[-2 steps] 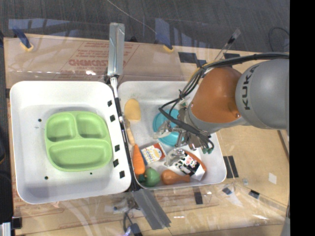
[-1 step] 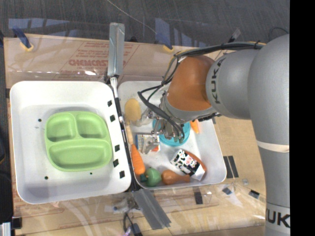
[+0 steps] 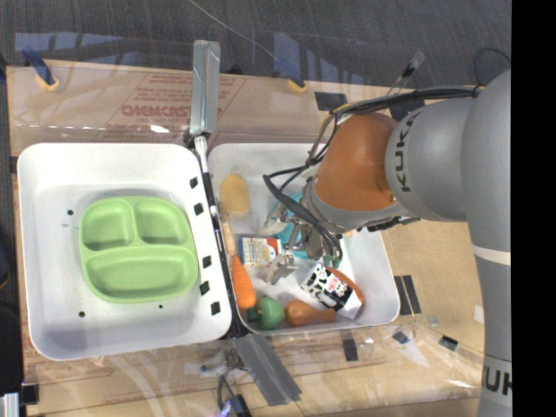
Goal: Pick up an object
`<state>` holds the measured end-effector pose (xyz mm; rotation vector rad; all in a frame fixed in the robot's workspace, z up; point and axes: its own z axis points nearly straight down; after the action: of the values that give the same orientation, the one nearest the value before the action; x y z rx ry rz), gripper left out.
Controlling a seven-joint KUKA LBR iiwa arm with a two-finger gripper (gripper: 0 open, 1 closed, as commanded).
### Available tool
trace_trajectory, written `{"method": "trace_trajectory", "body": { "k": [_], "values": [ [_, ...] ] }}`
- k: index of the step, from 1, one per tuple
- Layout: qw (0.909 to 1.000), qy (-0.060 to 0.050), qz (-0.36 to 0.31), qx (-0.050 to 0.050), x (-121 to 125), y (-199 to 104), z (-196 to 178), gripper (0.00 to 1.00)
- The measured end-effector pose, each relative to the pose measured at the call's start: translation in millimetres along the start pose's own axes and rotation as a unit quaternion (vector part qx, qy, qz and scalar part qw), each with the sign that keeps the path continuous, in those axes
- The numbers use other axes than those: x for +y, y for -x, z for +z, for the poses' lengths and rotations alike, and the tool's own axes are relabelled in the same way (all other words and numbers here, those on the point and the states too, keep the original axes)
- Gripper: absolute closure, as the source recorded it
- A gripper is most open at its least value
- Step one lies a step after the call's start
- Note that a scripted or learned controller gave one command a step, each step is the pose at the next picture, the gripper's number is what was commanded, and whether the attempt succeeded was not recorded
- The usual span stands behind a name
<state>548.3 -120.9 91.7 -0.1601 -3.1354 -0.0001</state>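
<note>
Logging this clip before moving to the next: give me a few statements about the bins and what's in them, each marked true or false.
1. The green divided plate lies in the left bin. True.
2. The carrot lies in the left bin. False: it lies in the right bin, along its left wall.
3. The end effector is over the right bin. True.
4. The cow-patterned carton sits on the green plate. False: it is in the right bin, near the front.

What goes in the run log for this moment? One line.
arm: over right bin | hand: low among items | nearby: carrot, cow-print carton | green tray: left bin
</note>
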Motion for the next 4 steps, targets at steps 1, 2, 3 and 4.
{"method": "trace_trajectory", "body": {
  "k": [1, 2, 3, 4],
  "values": [
    [1.0, 0.0, -0.005, -0.001, 3, 1, -10, 1.0],
    [0.9962, 0.002, 0.087, 0.002, -41, 36, 0, 1.0],
    [0.9886, 0.002, 0.151, 0.001, -79, 48, -1, 1.0],
    [0.9998, -0.002, 0.016, -0.008, -85, 38, -202, 1.0]
  ]
}}
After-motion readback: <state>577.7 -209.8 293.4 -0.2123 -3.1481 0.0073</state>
